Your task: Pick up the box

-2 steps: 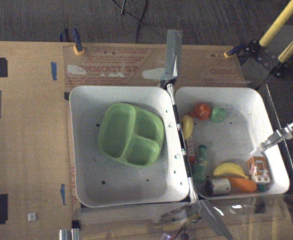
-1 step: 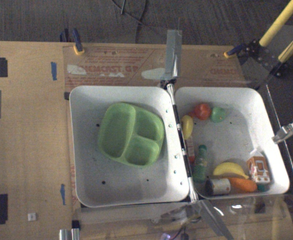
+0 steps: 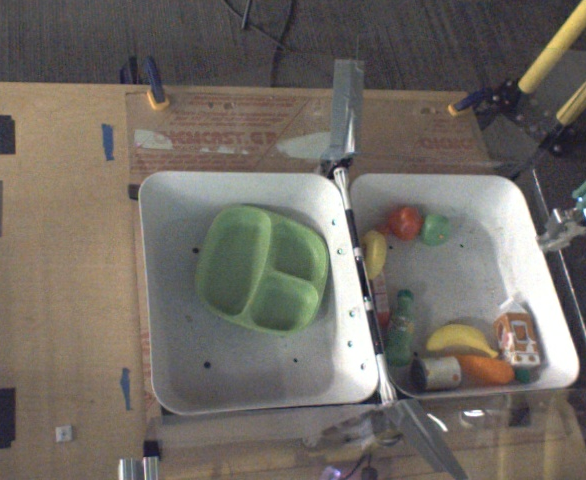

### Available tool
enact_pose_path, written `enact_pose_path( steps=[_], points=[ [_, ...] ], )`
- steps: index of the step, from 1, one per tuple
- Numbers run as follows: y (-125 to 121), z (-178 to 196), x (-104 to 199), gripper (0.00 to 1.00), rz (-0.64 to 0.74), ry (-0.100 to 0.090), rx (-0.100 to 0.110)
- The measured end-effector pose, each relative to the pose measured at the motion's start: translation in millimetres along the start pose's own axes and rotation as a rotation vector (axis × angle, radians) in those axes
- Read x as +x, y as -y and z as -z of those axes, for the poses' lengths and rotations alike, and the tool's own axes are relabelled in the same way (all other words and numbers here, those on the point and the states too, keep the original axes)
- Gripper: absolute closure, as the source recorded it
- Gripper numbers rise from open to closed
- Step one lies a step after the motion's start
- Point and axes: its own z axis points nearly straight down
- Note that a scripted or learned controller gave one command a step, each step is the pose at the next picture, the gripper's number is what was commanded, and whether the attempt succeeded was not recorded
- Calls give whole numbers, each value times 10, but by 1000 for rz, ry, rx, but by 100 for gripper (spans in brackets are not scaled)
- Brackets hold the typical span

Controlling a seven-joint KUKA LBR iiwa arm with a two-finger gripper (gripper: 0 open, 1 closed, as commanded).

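Camera view: small orange-and-white box (image 3: 517,336) lies in right bin's (image 3: 473,193) corner; end effector's state cannot be told.

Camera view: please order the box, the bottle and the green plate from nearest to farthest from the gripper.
Measured from the gripper, at the right bin's right rim:
1. Box, in the right bin's lower right corner.
2. Bottle, at the right bin's left wall.
3. Green plate, in the left bin.
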Motion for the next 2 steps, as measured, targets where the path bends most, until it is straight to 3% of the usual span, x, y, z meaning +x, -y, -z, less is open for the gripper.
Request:
enact_pose_path(
  steps=[1, 2],
  points=[
    [0, 0, 1, 0, 0, 0, 0],
    [478, 1571, -105, 0, -327, 0, 3]
  ],
)
